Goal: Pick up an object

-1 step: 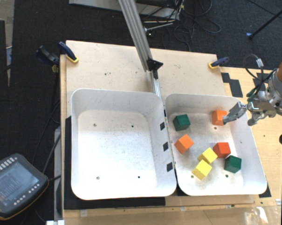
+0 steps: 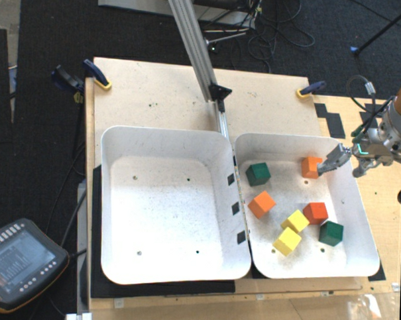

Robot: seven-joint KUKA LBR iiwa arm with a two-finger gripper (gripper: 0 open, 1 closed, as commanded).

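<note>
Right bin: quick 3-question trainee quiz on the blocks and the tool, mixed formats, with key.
1. True or false: the left bin holds two of the blocks.
2. How many yellow blocks lie in the right bin? A) one B) two C) three
3. Fill in: the tool is nearest the ____ block by the right bin's far right wall.

Key: 1 false, all blocks lie in the right bin. 2 B, touching each other. 3 orange.

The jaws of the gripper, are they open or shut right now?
Open, it seems. The gripper sits at the right bin's rim with two grey prongs spread, the left one beside an orange block, nothing between them.
</note>
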